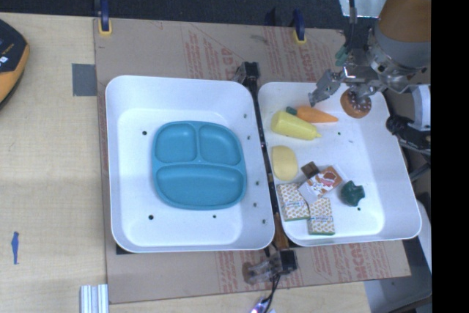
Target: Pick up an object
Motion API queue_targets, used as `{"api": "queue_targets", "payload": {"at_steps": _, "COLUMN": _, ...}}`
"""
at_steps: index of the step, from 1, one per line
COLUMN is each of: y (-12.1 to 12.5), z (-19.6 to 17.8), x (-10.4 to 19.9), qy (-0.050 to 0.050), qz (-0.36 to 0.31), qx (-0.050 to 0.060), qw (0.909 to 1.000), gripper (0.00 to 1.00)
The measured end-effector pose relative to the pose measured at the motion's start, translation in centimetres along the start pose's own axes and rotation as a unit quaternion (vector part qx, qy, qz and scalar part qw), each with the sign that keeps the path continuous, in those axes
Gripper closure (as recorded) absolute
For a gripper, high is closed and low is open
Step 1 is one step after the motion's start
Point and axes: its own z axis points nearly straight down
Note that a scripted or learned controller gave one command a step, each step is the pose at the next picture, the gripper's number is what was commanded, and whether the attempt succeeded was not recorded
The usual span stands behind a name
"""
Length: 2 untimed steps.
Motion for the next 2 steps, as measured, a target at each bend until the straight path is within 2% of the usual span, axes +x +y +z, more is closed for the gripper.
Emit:
{"api": "queue_targets", "payload": {"at_steps": 1, "y": 3.3, "z": 8.2, "x": 2.6, "qy": 0.000, "qz": -0.002, "qx": 0.004, "qw": 1.0000, "gripper": 0.00}}
{"api": "queue_targets", "payload": {"at_steps": 2, "y": -3.4, "z": 17.3, "x": -0.2, "qy": 0.000, "qz": 0.002, "qx": 0.005, "qw": 1.0000, "gripper": 0.00}}
